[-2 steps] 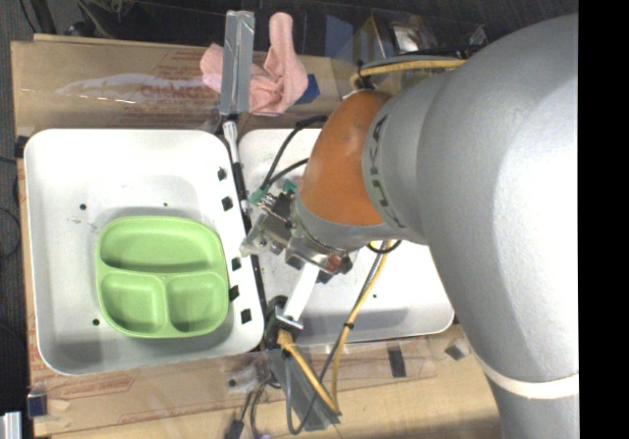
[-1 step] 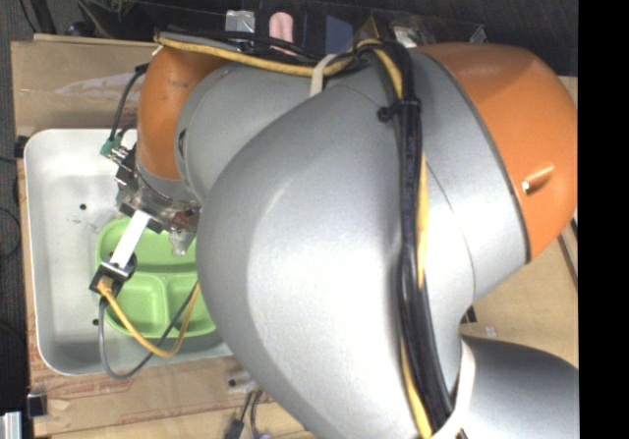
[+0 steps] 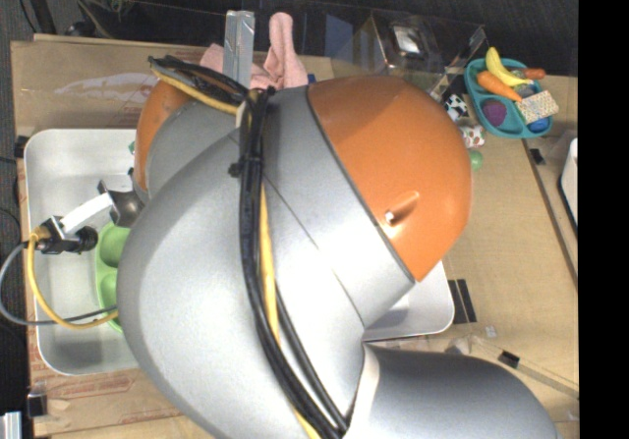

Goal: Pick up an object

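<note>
My grey and orange arm [image 3: 295,250] covers most of the camera view and reaches over the left bin [image 3: 44,157]. My gripper [image 3: 103,216] hangs low inside that bin, mostly hidden under the arm, with a white and black fitting and a yellow cable trailing to its left. A light green object [image 3: 106,265] lies on the bin floor right beside and below the gripper. Whether the gripper touches it cannot be told.
Just a corner of the right bin [image 3: 437,314] pokes out from under the arm. A blue bowl of toy fruit [image 3: 511,93] stands on the bench at the back right. A pink cloth [image 3: 282,49] lies behind the bins.
</note>
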### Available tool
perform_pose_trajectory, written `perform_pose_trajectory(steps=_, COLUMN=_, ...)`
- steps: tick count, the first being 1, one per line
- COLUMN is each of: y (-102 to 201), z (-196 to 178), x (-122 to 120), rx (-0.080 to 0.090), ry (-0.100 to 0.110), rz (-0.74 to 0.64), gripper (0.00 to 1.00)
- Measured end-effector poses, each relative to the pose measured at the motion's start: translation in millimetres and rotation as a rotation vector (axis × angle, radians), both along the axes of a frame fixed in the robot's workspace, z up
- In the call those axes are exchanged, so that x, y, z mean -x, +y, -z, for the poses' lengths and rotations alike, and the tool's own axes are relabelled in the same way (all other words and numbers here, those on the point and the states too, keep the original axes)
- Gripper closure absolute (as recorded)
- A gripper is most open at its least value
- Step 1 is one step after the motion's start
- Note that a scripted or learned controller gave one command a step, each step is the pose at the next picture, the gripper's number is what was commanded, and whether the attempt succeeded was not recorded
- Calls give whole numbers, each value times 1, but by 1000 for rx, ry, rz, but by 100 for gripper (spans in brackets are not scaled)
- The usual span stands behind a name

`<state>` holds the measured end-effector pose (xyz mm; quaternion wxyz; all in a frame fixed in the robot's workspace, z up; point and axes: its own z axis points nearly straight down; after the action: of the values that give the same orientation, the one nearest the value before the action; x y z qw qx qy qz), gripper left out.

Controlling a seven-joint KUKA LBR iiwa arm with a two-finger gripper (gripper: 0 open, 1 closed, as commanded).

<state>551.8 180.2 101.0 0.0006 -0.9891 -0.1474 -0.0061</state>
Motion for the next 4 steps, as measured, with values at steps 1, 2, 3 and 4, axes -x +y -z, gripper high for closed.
perform_pose_trajectory(steps=1, y=-10, z=-75, x=-75, rx=3, ry=13, rz=-4, gripper=0)
perform_pose_trajectory(steps=2, y=-42, z=-7, x=-19, rx=4, ry=22, rz=-258, gripper=0)
perform_pose_trajectory(steps=3, y=-55, z=-72, x=-81, rx=3, ry=18, rz=-264, gripper=0)
perform_pose_trajectory(steps=4, y=-47, z=-3, x=-26, rx=4, ry=20, rz=-510, gripper=0)
